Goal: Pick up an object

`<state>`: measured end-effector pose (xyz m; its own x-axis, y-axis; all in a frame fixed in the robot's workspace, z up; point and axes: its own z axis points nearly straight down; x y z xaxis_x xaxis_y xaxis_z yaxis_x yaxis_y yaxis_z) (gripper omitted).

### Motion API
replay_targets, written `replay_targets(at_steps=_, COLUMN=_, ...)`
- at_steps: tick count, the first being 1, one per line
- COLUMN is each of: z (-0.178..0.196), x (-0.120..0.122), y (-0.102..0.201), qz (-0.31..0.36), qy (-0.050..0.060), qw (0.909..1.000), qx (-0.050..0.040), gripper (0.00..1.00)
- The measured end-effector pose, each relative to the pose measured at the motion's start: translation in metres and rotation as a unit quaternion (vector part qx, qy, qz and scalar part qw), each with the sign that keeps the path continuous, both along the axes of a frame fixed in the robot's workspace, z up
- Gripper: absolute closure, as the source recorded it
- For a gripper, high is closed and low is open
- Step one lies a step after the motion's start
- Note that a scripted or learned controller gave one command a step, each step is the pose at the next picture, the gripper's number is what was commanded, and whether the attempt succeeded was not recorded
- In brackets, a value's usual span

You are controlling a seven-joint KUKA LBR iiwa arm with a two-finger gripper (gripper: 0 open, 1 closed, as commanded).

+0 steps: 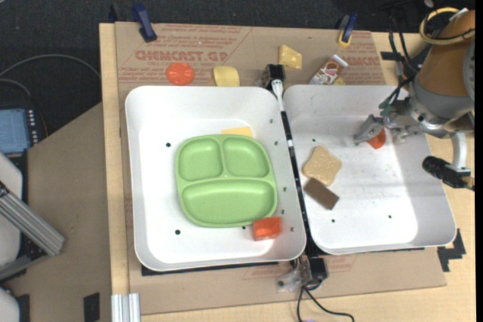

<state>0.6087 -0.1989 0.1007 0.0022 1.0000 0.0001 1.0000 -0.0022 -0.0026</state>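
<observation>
1. The bench [113, 162] carried two shallow white bins side by side, the left bin [151, 185] and the right bin [407, 215].
2. The grey arm [445, 79] reached in from the right over the right bin's far corner.
3. A green divided plate [225, 181] lay in the middle of the left bin, with a pale yellow piece [238, 132] touching its far edge.
4. A tan bread slice [321, 165] sat in the right bin near the divider, overlapping a brown block [322, 196] just in front of it.
5. An orange block [266, 228] rested at the plate's near right corner.
6. The gripper [373, 133] hung low over the right bin's far half; a small red-orange object [377, 139] showed at its tip, but whether the jaws were apart or clamped on it could not be told.
7. Behind the bins lay an orange round piece [180, 73], two yellow pieces [226, 76] and [290, 56], and a small wrapper [327, 72].
</observation>
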Motion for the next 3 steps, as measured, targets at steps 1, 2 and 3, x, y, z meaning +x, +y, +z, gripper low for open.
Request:
replay_targets(at_steps=1, z=-0.001, x=0.009, y=-0.023, qz=0.002, qy=0.000, qw=1.0000, qx=0.0030, gripper=0.00)
replay_targets(at_steps=2, z=-0.017, x=0.025, y=0.007, qz=0.003, qy=-0.002, qw=1.0000, qx=0.0004, gripper=0.00)
replay_targets(at_steps=3, z=-0.005, x=0.026, y=0.005, qz=0.002, qy=-0.004, qw=1.0000, qx=-0.0011, gripper=1.00)
